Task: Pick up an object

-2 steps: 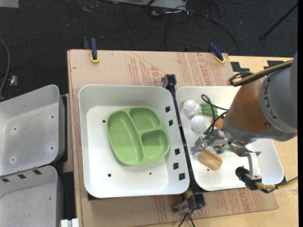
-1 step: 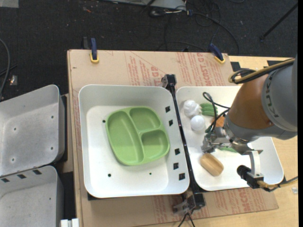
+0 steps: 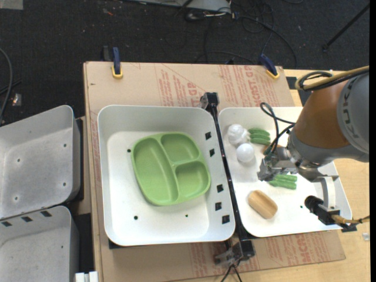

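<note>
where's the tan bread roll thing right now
In the camera view the tan roll lies in the right bin, toward its front edge, just below the pincer and the green piece beside it.

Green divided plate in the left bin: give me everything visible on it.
The green divided plate is pale lime, smooth and plastic-looking, with rounded corners. Raised ridges split it into three compartments: one long section along its left side and two smaller ones on the right. It lies flat, right side up, turned slightly askew, near the middle of the left bin. Only the bin floor touches it.
</note>
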